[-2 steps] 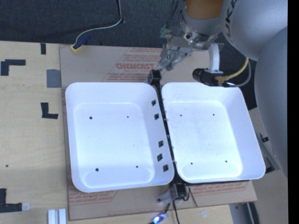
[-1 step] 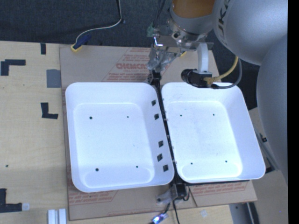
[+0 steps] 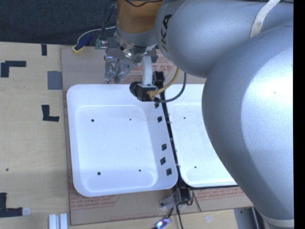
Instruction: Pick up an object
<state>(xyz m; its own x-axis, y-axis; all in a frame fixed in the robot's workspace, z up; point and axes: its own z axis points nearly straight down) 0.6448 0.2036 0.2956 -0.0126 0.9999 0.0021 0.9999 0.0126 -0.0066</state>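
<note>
My gripper (image 3: 114,73) hangs over the brown board just beyond the far rim of the left white bin (image 3: 76,128), near that bin's back edge. Nothing can be made out in its grasp. The grey arm with its orange band (image 3: 138,4) comes in from the right and covers most of the right white bin (image 3: 190,128). A black part with a cable (image 3: 141,90) hangs from the wrist above the strip between the two bins.
Both bins rest on a brown board (image 3: 86,66) on the wooden bench. Black tape marks (image 3: 47,113) lie on the bench to the left. A black cable (image 3: 167,128) runs down between the bins.
</note>
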